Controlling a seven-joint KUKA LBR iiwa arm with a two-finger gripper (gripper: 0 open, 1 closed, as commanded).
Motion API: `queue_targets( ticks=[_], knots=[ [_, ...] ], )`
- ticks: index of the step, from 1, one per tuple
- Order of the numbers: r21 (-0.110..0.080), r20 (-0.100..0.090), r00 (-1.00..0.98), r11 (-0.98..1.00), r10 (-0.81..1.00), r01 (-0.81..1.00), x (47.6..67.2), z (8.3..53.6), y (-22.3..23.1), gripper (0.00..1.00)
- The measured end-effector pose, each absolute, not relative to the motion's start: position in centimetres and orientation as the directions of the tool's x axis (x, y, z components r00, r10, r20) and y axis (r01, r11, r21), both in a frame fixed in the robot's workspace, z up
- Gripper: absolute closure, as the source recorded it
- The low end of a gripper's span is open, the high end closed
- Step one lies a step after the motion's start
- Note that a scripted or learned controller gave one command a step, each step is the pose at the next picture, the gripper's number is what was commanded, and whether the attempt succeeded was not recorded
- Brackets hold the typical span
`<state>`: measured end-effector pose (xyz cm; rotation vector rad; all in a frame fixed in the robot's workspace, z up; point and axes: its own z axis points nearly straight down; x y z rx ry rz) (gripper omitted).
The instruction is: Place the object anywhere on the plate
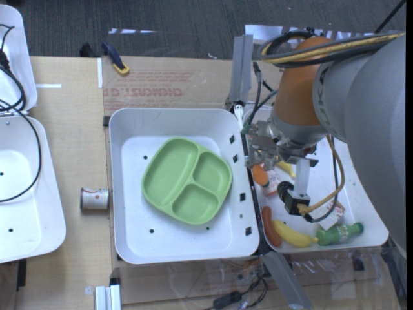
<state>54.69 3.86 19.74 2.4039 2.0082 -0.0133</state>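
- Arm (322,95) is reaching in over the right bin (371,205).
- Gripper (268,157) is sitting low at that bin's left edge; cannot tell its state.
- Plate (187,181), green and three-sectioned, is lying in the left bin (129,192).
- Banana (293,234), bottle (339,233) and an orange item (259,175) are lying in the right bin.

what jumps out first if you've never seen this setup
The light green divided plate lies alone in the middle of the left white bin. To its right the grey arm with its orange band hangs low over the right bin, above small toy foods near the front: a yellow banana, a green bottle and a red piece.
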Motion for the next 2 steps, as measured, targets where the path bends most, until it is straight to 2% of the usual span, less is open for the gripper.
queue_targets(
  ticks=[1, 2],
  knots=[
    [0.006, -0.013, 0.060, -0.060, 0.998, 0.998, 55.34, 23.35, 10.53, 1.00],
    [-0.002, -0.004, 0.050, -0.050, 0.999, 0.999, 55.12, 23.04, 11.40, 0.00]
  ],
)
